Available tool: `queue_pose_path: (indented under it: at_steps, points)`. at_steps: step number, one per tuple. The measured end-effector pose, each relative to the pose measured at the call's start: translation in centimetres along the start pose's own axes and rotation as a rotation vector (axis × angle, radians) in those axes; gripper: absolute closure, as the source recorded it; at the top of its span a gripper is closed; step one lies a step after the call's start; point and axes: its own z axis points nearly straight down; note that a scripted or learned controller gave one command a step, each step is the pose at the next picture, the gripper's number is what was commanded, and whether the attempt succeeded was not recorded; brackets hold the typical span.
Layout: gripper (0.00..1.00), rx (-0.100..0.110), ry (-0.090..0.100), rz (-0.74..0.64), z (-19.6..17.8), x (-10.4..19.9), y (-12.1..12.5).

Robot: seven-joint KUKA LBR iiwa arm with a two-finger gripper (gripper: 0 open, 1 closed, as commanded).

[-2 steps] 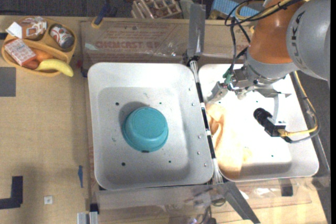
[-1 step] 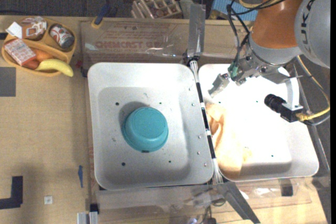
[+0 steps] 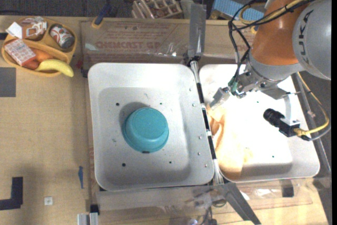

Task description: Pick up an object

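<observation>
Two white bins side by side: left bin (image 3: 105,87) with teal bowl (image 3: 146,129) upside down at centre frame. Gripper (image 3: 220,95) low over right bin (image 3: 295,163), near the shared wall, right of centre; finger state impossible to tell.

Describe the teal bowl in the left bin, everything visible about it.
The teal bowl is round, one plain colour, smooth with a faint sheen like plastic. It sits upside down, its flat base facing up and its wider rim down on the floor of the left bin, slightly below the bin's middle. Nothing else touches it. The gripper is over the right bin, well away from it.
</observation>
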Motion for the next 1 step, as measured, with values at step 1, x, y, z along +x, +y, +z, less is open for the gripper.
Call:
queue_pose_path:
  at_steps: [1]
  points:
    - [1.0, -0.004, -0.003, 0.001, -1.06, -0.14, 0.07]
